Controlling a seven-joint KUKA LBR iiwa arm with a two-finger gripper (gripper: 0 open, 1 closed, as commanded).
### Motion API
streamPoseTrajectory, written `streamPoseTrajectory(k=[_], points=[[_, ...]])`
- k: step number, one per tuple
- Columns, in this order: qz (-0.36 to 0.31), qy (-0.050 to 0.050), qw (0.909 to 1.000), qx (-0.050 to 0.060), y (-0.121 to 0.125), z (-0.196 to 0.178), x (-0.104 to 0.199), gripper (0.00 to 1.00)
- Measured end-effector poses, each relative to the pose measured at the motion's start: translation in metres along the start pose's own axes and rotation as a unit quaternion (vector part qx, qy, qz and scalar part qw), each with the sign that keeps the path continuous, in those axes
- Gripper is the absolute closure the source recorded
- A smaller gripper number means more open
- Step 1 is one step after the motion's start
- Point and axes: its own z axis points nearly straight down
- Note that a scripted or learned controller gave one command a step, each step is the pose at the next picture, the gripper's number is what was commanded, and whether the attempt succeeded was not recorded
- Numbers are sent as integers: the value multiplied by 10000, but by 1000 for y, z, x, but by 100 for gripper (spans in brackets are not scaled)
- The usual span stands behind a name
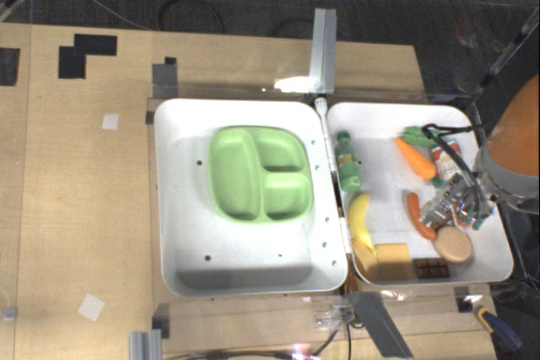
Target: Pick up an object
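Camera view, looking down at a slant: pale wood surface (76, 206) carrying two shallow white bins with rounded corners. Left bin (181, 181) holds a light green, matte divided tray (257, 174), one long compartment and two smaller ones, lying near the bin's middle. Right bin (380, 131) holds small toy foods. Green bottle (346, 161) lies lengthwise along the left wall. Yellow banana (360, 222), smooth and curved, sits just below it. Tan block (391, 257) and a dark brown ridged bar (431, 269) rest against the front wall. Orange carrot (416, 158) with a green top lies tilted in the upper part. Red sausage (418, 215), slim and glossy, lies tilted beside a round tan disc (454, 246).

Arm enters from the right, orange band at the frame edge. Pincer (445, 208) sits low over the right half of the right bin, its tip just beside the sausage and just above the disc; cannot tell whether the fingers are apart or together, metal and cables blur there. Nothing visibly held.

Open floor: centre of the right bin between banana and sausage. Items at the front wall are crowded.
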Motion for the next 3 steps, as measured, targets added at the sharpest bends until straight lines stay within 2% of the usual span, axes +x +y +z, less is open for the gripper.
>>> streamPoseTrajectory(k=[1, 2, 3], points=[[-4, 8, 10000, 5, 0, 1, 0, 0], [204, -35, 9998, -16, -2, 86, -37, 0], [128, -47, 9999, -12, 18, 85, -22, 0]])
